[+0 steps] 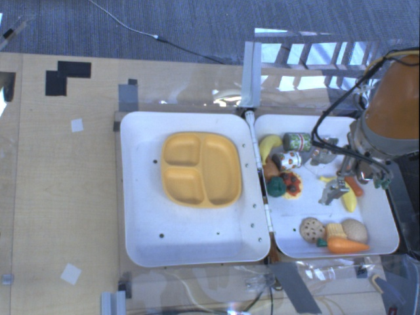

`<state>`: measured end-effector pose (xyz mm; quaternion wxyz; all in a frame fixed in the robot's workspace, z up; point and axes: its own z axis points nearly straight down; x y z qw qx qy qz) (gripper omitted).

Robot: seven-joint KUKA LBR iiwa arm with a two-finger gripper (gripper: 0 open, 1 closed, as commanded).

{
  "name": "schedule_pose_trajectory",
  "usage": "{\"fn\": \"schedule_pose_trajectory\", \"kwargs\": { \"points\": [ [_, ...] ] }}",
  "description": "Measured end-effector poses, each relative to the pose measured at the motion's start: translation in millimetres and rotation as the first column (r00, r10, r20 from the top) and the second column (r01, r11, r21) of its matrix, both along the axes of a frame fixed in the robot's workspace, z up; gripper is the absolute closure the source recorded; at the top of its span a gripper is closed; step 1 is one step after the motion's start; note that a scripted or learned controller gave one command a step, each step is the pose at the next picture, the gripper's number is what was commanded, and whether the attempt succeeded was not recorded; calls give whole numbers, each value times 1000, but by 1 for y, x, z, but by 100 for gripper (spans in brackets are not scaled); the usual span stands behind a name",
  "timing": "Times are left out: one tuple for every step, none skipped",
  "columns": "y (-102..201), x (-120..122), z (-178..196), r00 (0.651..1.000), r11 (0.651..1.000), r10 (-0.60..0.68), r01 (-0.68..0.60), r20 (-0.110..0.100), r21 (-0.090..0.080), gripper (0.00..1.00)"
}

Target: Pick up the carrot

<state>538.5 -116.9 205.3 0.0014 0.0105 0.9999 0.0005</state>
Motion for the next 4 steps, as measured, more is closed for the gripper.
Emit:
{"fn": "schedule_pose_trajectory", "kwargs": {
  "points": [
    [91,-50,-21,986,986,-169,169,2,3,0],
    [24,-2,-70,984,984,-177,177,1,-2,0],
    [-27,13,-65,990,990,-139,139,7,-2,0],
    [21,-36,-48,879,879,-477,477,2,3,0]
  ]
}}
